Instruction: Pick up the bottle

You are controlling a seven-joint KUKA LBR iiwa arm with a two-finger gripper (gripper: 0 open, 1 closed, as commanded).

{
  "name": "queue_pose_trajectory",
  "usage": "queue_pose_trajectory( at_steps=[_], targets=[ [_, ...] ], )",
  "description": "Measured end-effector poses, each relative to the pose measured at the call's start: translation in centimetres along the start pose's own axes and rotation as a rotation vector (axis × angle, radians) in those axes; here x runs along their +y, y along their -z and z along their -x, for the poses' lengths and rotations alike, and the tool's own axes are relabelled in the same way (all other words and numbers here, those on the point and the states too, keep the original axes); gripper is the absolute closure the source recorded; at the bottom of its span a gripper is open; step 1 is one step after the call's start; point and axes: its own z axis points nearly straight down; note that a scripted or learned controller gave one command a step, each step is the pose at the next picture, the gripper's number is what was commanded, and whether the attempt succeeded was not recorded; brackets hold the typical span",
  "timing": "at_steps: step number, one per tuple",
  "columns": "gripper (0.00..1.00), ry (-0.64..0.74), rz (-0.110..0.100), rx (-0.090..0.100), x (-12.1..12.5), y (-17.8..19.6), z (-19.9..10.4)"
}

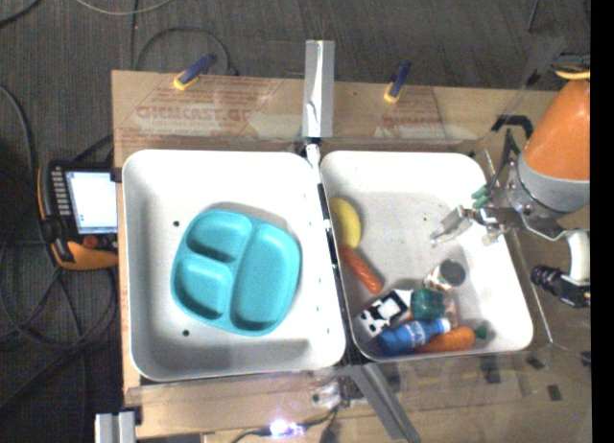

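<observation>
Gripper [459,223]: over right bin [403,168], fingers spread open, nothing between them, touching nothing. Bottle [411,335]: blue, lying flat at near edge of right bin, well apart from gripper, nearer and slightly left of it. Right bin also holds: yellow fruit [346,221] by left wall, carrot [362,271], second carrot [449,339] touching bottle, black-and-white block [384,312], small jar [441,278]. Left bin [144,182]: teal divided tray [237,270], centred.
</observation>
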Motion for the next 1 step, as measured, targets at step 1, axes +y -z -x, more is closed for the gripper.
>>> queue_pose_trajectory(
  at_steps=[1],
  targets=[
    [0.0, -0.165, 0.002, -0.004, 2.41, 14.07, -3.34]
  ],
)
